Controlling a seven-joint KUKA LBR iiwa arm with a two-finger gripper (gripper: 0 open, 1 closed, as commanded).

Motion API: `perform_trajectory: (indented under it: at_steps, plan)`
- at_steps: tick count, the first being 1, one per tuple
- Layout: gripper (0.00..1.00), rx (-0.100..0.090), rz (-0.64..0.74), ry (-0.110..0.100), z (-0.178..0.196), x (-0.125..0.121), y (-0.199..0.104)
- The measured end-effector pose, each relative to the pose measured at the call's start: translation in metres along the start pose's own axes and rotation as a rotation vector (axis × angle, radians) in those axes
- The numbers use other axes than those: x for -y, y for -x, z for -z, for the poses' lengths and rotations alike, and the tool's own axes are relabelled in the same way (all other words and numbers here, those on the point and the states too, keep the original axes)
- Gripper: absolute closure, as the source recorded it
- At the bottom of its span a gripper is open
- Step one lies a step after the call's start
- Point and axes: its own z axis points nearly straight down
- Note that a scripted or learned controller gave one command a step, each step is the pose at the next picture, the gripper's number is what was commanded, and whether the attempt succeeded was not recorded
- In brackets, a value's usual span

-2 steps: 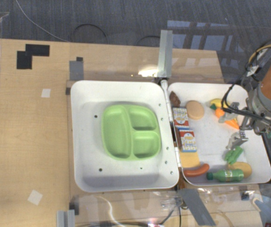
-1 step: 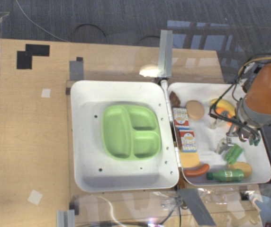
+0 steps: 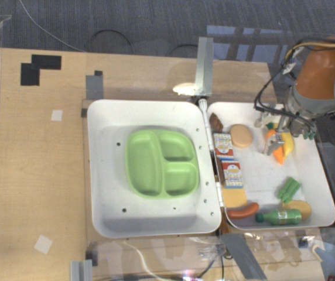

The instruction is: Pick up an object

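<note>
The pincer (image 3: 276, 140) hangs in the upper right of the frame, over the right bin (image 3: 325, 183), right at a small orange-and-yellow toy (image 3: 283, 150); whether it grips or stands open I cannot tell; the toy looks light, hard and smooth plastic, likely slippery; best taken across its narrow middle, where it is least likely to squirt out.

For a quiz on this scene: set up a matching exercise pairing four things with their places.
Things:
1. green tray
2. green bottle
3. round bun
4. sausage

Places:
A. right bin, near edge, right of the sausage
B. right bin, far part
C. left bin, middle
D. right bin, near-left corner

Pairs: 1-C, 2-A, 3-B, 4-D
</note>
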Motion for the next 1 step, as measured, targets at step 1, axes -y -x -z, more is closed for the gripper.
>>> perform_trajectory:
  at_steps: [1]
  plan:
    - [0.00, 0.000, -0.032, -0.001, 0.0018, 0.0051, -0.0647]
